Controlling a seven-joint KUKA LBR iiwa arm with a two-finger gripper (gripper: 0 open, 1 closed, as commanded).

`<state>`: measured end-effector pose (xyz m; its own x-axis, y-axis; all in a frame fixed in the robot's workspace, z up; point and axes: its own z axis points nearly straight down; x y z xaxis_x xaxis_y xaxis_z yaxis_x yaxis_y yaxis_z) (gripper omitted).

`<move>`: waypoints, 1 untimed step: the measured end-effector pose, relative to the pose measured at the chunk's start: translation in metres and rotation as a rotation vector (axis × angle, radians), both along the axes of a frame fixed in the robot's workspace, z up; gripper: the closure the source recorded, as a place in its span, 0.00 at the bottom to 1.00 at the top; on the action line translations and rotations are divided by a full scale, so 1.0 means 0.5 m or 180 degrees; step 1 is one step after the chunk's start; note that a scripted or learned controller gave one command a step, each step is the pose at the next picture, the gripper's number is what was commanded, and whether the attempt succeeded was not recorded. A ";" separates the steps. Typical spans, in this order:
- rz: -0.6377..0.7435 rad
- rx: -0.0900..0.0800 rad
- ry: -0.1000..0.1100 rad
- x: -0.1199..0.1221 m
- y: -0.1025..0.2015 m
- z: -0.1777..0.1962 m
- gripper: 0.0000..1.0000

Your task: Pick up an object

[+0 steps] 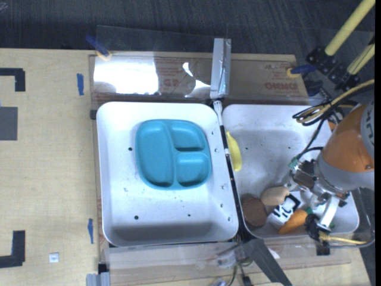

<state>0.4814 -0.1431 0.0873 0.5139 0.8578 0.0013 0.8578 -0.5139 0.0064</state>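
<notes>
My gripper (300, 200) hangs low over the front right of the right bin (268, 130), with the grey wrist and orange band above it. Right under and beside it lies a cluster of things: a beige rounded piece (274, 194), a black-and-white item (284, 211) and an orange carrot-like piece (294, 221). A brown round lump (255, 211) rests a little to their left, near the bin's front left corner. A yellow curved object (234, 151) leans against the right bin's left wall. Nothing can be seen lifted off the bin floor.
The left bin (113, 177) holds a blue divided tray (174, 154) at its middle. A clear divider panel (219, 67) stands behind the bins. Yellow cables (333, 100) loop at the right, behind the arm. The far half of the right bin shows bare white floor.
</notes>
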 end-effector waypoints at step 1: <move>0.0984 0.0001 0.0010 -0.001 0.042 0.194 0.00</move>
